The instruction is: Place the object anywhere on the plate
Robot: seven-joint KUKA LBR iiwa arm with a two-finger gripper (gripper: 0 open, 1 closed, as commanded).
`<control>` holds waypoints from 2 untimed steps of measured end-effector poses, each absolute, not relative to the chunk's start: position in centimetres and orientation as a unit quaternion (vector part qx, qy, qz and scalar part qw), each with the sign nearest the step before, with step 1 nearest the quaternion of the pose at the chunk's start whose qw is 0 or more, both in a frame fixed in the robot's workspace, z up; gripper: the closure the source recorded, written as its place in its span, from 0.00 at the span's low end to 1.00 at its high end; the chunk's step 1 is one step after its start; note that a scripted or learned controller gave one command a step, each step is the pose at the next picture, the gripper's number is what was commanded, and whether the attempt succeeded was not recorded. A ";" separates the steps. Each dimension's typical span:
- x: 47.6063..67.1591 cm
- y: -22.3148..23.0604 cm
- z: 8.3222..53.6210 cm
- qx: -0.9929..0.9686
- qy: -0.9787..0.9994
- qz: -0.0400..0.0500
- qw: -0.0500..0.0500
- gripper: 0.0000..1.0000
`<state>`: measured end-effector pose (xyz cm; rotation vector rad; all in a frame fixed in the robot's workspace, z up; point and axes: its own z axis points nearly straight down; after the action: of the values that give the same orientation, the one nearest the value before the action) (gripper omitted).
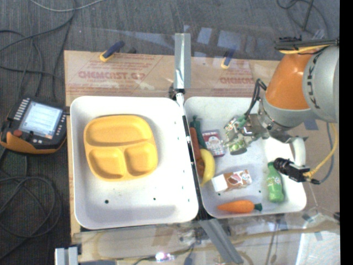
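Note:
A yellow three-compartment plate (120, 146) lies in the left bin (132, 206). My gripper (240, 130) hangs low over the upper middle of the right bin (292, 203), far from the plate. Directly beneath it lies a small greenish item (237, 146); whether they touch is unclear. Loose things lie around it: a dark pink packet (214, 143), a banana (207, 165), a white and red carton (232, 180), a carrot (239, 206) and a green bottle (274, 184).
A long orange-red stick (194, 139) lies along the right bin's left wall. The grey and orange arm (300, 87) covers that bin's upper right corner. A teach pendant (34, 126) rests on the floor at the left.

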<state>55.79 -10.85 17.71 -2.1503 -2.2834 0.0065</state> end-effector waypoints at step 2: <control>58.6 2.4 31.0 -0.637 -0.771 0.003 0.001 1.00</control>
<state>58.62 2.39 30.98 -1.9988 -2.4214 0.0094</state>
